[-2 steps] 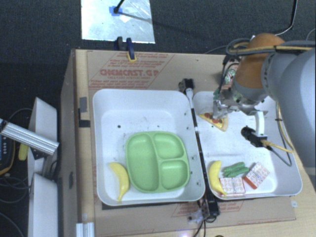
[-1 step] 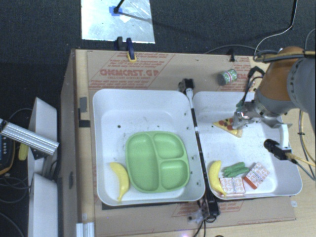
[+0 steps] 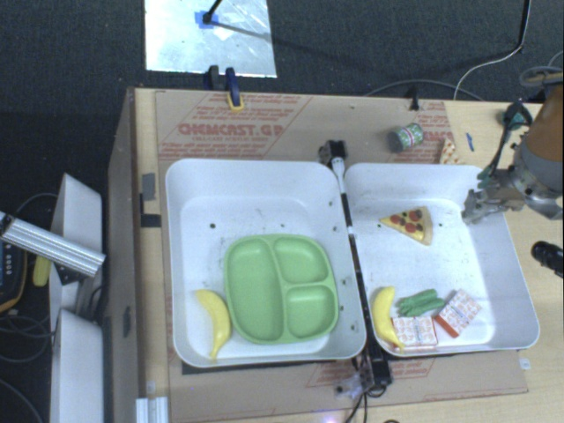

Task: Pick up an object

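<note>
Pincer (image 3: 473, 205) is hovering at the right bin's (image 3: 515, 271) edge, grip state unclear to me, nothing picked yet.

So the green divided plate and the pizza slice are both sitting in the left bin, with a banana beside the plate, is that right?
Not quite. The green divided plate does sit in the left bin with a banana beside it, but the pizza slice lies in the right bin, as the camera view shows.
</note>
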`<state>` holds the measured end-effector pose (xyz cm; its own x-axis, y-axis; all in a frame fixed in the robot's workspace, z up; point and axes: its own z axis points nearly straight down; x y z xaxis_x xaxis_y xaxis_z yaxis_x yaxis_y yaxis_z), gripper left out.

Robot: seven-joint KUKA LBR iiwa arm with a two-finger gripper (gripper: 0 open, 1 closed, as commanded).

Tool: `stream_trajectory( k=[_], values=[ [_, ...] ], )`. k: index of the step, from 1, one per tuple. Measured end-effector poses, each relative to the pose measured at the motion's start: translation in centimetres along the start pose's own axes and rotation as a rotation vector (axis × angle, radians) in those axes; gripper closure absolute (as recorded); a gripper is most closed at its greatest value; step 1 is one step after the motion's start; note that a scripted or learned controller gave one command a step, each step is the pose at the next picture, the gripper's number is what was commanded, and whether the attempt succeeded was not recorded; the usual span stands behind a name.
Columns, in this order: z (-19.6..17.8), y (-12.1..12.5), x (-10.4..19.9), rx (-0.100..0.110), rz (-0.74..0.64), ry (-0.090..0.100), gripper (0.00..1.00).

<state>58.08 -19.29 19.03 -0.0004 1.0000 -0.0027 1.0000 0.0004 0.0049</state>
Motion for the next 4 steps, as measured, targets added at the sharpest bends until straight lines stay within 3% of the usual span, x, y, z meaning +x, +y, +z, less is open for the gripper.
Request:
stream_trajectory(
  k=[1,2,3,4],
  values=[
    [0.1,0.0,0.1,0.002,-0.001,0.002,0.00],
    [6.1,3.1,4.1,0.005,-0.003,0.003,0.00],
    [10.6,3.5,6.3,0.004,-0.004,0.003,0.00],
    [10.6,2.5,3.9,0.004,-0.001,0.001,0.00]
  ],
)
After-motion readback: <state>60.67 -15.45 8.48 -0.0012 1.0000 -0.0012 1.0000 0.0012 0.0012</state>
